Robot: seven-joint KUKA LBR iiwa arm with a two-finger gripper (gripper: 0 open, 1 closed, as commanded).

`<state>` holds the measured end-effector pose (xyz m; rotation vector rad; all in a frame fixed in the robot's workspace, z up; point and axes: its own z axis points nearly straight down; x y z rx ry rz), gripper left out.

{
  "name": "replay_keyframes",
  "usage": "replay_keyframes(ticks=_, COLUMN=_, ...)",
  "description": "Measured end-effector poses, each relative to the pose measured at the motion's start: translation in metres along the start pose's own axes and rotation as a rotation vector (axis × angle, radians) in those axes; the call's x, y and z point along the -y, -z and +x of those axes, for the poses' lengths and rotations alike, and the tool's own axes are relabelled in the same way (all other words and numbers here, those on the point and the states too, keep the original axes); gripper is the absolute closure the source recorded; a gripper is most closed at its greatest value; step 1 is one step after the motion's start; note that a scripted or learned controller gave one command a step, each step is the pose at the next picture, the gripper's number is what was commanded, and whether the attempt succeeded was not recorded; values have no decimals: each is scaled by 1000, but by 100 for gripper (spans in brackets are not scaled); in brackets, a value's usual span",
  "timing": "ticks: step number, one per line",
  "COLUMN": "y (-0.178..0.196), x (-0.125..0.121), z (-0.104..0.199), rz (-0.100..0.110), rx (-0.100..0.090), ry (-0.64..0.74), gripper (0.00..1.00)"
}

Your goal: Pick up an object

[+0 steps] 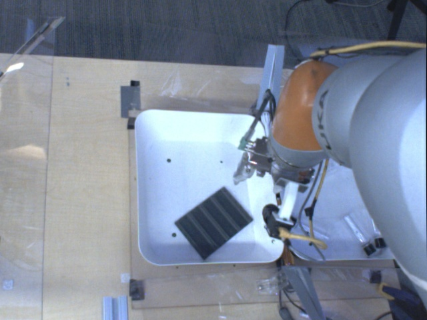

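Bottom of frame, nearest: the pale wood worktop (pixel 67 245), with a small black bracket (pixel 136 289) just below the lower left corner of the left bin (pixel 153 179).

The left bin is white and shallow with rounded corners. In its lower middle lies the dark ribbed slab (pixel 213 223), flat on the bin floor and turned on the diagonal, one corner near the bottom wall. It is rectangular, with lengthwise grooves across its top. Nothing is touching it.

Lower right: a strip of the right bin (pixel 340 245) shows under my arm. A small black piece (pixel 373 245) lies in it, too small to identify. At the seam between the bins a black fitting (pixel 270 219) hangs off my wrist, with a yellowish stick (pixel 303 240) beside it.

Centre right: my fingers (pixel 244 171) sit over the right edge of the left bin, up and to the right of the slab and apart from it. They are mostly hidden under the wrist hardware, so I cannot tell how far open they are. I see nothing between them.

Above that: the orange band (pixel 297 112), then grey arm casing (pixel 380 145) covering the right side.

Bin floor, upper half: two small dark dots (pixel 169 161), otherwise bare white.

Further up: a second black bracket (pixel 131 99) at the bin's upper left corner and a grey metal upright (pixel 273 65) at its upper right.

Top of frame: dark carpet (pixel 167 12), with a black cable (pixel 293 12) and a yellow cable (pixel 360 45).
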<state>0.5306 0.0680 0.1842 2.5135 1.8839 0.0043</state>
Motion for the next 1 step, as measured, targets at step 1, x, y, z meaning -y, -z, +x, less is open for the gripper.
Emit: replay_keyframes(ticks=1, y=-57, x=-18, z=118, rz=3, rx=1, ry=122, gripper=0)
